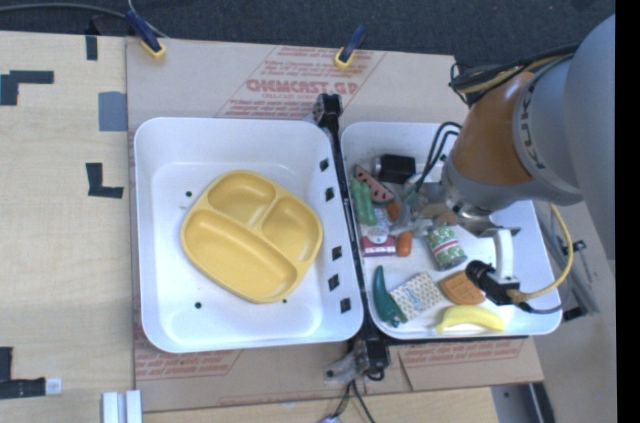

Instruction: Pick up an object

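A yellow divided plate [252, 235] lies in the left bin [160, 211]. The right bin [540, 311] holds clutter: a green pepper [386, 297] near left, a banana [470, 318] at the near edge, a green can [444, 247] mid-bin. The end effector [418, 203] hovers over the clutter; its grip cannot be told.

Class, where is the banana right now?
The banana lies in the right bin, at its near edge, just below the brown cookie-like piece and right of the patterned packet.
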Robot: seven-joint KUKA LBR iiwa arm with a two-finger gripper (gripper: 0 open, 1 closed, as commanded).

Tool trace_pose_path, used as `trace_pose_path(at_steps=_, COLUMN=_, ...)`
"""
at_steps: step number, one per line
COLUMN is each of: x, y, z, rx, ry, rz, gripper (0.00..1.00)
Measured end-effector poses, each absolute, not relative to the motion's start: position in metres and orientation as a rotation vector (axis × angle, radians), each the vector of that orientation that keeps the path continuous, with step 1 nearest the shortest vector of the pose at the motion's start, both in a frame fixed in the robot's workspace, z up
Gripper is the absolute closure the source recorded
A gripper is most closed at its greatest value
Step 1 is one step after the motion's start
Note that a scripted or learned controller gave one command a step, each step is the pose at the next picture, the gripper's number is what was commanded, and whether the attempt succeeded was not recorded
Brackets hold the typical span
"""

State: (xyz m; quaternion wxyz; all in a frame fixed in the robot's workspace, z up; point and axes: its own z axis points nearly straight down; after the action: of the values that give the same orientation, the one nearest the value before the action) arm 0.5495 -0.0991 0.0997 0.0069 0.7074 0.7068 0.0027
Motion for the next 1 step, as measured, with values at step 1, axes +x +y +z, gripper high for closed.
trace_pose_path(at_steps=1, x=0.5368, y=-0.0732, z=0.2353, rx=2.219, ry=2.222, rz=0.000, gripper=1.00)
